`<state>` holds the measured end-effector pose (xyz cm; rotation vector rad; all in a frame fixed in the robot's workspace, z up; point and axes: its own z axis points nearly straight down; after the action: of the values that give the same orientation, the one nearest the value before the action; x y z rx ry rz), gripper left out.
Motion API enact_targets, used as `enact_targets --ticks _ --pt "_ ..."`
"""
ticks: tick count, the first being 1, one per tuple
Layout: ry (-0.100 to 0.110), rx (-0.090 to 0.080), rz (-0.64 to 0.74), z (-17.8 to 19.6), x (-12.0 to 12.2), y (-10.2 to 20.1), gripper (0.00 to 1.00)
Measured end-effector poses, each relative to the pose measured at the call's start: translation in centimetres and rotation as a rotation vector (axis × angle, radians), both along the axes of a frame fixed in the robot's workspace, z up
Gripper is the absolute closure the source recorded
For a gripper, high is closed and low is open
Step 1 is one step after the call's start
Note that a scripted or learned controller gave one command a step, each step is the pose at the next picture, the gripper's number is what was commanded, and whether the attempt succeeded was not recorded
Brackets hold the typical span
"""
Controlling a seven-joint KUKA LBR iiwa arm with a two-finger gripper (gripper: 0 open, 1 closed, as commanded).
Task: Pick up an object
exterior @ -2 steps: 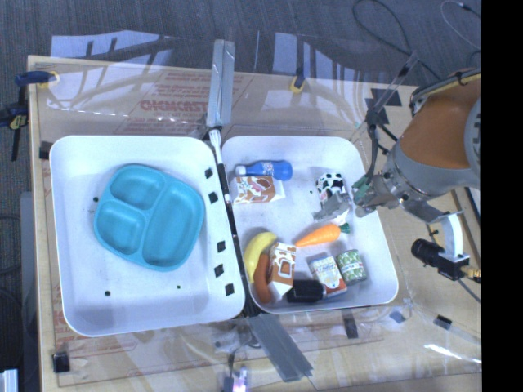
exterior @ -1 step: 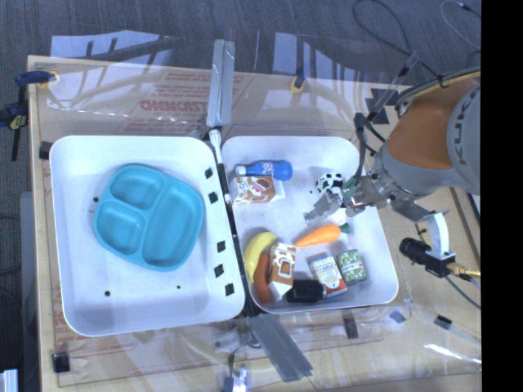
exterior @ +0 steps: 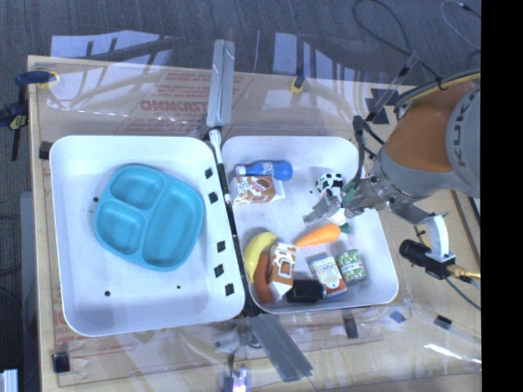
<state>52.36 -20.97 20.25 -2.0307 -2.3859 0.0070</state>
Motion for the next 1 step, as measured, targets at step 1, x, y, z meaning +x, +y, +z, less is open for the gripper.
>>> enact_targets --ticks 1 --pt "-0.024 -0.004 0.085 -9.05 -2.13 -0.16 0.0"
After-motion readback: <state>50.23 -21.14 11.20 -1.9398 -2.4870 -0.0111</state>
